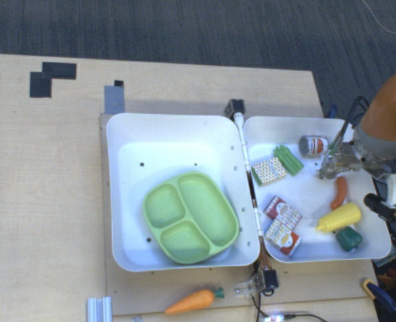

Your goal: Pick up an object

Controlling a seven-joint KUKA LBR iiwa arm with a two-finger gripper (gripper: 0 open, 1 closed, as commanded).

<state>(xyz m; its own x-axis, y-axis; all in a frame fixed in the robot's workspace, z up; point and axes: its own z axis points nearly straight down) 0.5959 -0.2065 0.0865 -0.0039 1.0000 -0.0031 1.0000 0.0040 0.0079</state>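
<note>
Carrot (192, 302) lies on bench in front of bins. Gripper (329, 168) low in right bin (379, 250), tips just above hot dog (339, 192), beside can (313, 145); jaw gap can't tell. Green tray (190, 217) in left bin (127, 180).

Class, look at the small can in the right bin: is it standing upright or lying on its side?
On its side. The can shows its long labelled body running left to right across the right bin's floor, beside the hand.
</note>
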